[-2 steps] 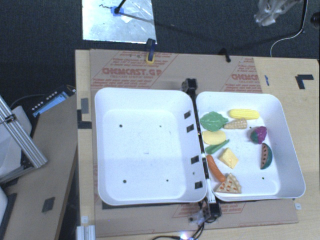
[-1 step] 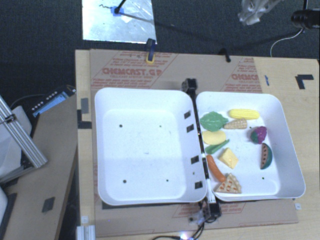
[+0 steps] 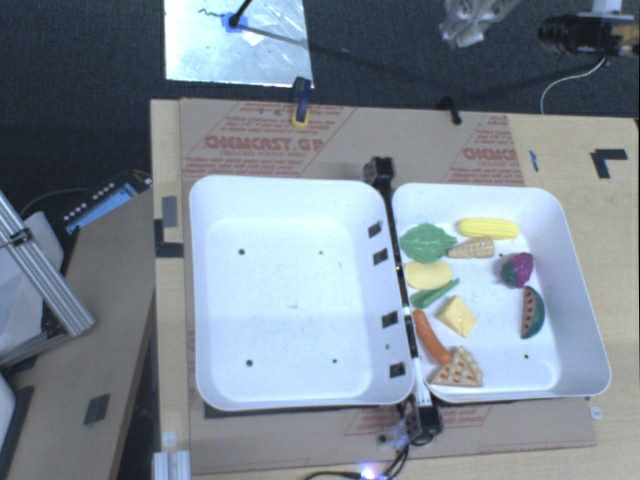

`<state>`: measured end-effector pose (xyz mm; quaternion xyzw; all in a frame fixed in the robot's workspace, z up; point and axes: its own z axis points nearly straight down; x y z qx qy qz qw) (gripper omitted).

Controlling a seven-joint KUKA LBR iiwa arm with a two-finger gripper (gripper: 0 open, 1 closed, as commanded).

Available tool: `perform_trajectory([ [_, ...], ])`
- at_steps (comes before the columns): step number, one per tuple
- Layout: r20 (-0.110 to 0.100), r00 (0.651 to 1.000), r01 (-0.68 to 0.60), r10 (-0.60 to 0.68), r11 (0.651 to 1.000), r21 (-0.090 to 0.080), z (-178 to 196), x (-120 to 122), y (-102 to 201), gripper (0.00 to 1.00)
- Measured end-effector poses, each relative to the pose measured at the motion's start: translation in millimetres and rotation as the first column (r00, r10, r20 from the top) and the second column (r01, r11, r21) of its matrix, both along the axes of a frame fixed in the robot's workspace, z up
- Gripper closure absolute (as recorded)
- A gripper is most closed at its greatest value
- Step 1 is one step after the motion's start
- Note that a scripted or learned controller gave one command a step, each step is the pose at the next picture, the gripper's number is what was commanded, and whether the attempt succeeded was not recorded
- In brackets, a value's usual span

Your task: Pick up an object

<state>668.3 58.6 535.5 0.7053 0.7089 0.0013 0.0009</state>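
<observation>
Desk's got two white bins; toy food sits in the right bin [image 3: 575, 298]. Corn cob [image 3: 488, 228] looks light, rigid, slick, so I'd pinch it across the middle. Gripper [image 3: 472, 18] hovers up top, can't tell its state.

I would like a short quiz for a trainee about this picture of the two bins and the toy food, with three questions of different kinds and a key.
1. True or false: the toy corn cob lies in the left bin.
2. Which item lies nearest the front rim of the right bin? A) purple grapes B) waffle piece C) green leaf
3. Fill in: the watermelon slice lies just in front of the ______.

Key: 1 false, it lies in the right bin. 2 B. 3 purple grapes.
</observation>
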Motion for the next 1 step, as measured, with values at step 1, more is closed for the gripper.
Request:
perform_trajectory([
  [1,-0.001,1.000,-0.003,0.003,1.000,0.000,-0.1,-9.7,44.3,1.00],
])
